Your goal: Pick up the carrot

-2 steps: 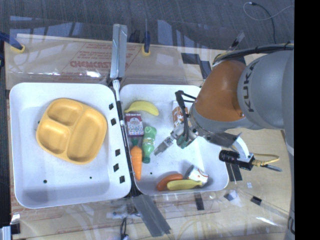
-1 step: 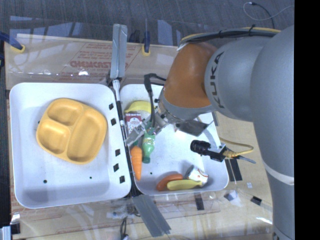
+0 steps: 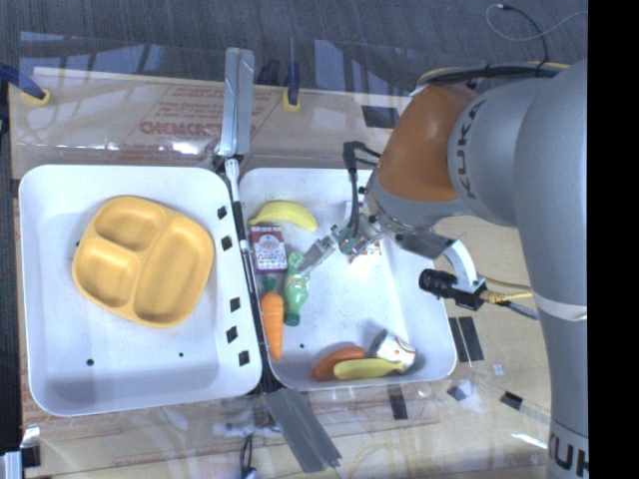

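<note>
Nearest us in the right bin [image 3: 429, 359] lie a yellow banana [image 3: 367, 369], a red-orange piece [image 3: 334, 359] and a small white item [image 3: 394, 347], all along the near wall. We see the carrot [image 3: 273, 323] just left of them, lying flat against that bin's left wall, near the near-left corner. Its long axis runs near to far; the narrow tip points toward us and the broad end away, touching or just beside a green bottle [image 3: 295, 295]. Beyond it sit a small red carton [image 3: 267, 247] and another banana [image 3: 285, 214]. The gripper [image 3: 321, 254] hangs over the middle of the right bin, fingers slightly apart and clamped on nothing, stopping short of the carrot. We judge the pick not yet begun: reach, closure and lift all remain. A yellow divided plate [image 3: 145, 259] rests in the left bin [image 3: 40, 367].
</note>
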Controlling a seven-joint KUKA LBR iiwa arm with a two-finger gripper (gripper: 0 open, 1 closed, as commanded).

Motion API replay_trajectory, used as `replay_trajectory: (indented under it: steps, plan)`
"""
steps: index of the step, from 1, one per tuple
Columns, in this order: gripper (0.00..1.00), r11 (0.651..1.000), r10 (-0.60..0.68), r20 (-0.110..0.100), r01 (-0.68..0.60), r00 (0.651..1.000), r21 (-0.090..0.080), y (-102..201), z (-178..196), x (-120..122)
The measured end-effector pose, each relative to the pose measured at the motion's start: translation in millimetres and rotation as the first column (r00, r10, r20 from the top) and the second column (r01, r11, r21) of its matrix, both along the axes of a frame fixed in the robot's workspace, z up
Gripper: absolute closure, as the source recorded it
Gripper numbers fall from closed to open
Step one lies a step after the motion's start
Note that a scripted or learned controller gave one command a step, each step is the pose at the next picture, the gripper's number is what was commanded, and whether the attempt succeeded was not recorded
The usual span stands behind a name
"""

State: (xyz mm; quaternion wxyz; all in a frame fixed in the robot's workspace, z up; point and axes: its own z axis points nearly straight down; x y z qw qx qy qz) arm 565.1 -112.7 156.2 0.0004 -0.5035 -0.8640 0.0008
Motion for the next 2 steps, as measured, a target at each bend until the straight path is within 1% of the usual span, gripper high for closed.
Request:
replay_trajectory:
  steps: [1,2]
  plan:
    - [0.00,1.000,0.012,-0.002,-0.012,1.000,0.002,68.2,35.6,-31.4]
    - [0.00,1.000,0.022,0.000,-0.022,1.000,0.001,12.1,2.5,25.0]
